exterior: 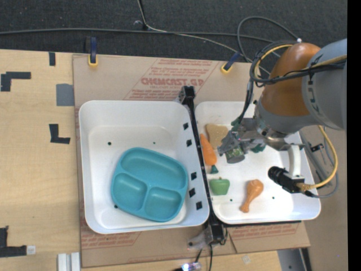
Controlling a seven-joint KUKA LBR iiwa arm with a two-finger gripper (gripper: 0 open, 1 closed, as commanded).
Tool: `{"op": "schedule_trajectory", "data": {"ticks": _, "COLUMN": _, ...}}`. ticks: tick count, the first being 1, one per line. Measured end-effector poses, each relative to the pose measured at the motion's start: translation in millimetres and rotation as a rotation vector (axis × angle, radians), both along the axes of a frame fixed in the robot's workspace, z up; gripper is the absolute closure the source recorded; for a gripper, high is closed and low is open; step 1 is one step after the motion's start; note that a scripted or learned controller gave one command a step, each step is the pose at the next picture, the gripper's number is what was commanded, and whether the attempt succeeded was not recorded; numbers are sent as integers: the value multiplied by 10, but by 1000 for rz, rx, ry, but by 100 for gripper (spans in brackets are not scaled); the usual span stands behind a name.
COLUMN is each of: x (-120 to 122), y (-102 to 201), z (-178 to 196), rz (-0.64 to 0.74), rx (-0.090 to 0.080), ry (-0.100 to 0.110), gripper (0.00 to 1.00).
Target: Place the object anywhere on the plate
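From the camera view above the bench, the blue sectioned plate lies in the left bin, with nothing on it. The right bin holds the loose items: a carrot along the divider, a tan slice like bread, a green pepper and a chicken drumstick. The arm reaches in from the right, and its gripper hangs low over the right bin, just beside the carrot and the tan slice. The gripper is a dark blur here; I cannot tell how it stands, or whether anything is in it.

The step in hand looks like the pick, the plate being bare. Which item is meant is unclear; the nearest are the carrot and slice. Next calls for a firm grasp, a lift clear of the divider, then a carry left over the plate.
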State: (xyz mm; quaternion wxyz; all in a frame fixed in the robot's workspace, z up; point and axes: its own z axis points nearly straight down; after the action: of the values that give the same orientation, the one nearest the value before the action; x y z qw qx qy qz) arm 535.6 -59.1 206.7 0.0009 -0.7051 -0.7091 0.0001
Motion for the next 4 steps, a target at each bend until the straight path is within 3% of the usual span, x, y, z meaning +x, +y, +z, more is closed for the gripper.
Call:
{"op": "schedule_trajectory", "data": {"ticks": 1, "x": 103, "y": 472, "z": 24, "rz": 0, "rx": 0, "ry": 0, "gripper": 100}}
{"op": "schedule_trajectory", "data": {"ticks": 3, "x": 39, "y": 1593, "z": 4, "rz": 1, "rx": 0, "ry": 1, "gripper": 100}}
{"op": "schedule_trajectory", "data": {"ticks": 4, "x": 90, "y": 2106, "z": 264, "rz": 1, "rx": 0, "ry": -2, "gripper": 100}}
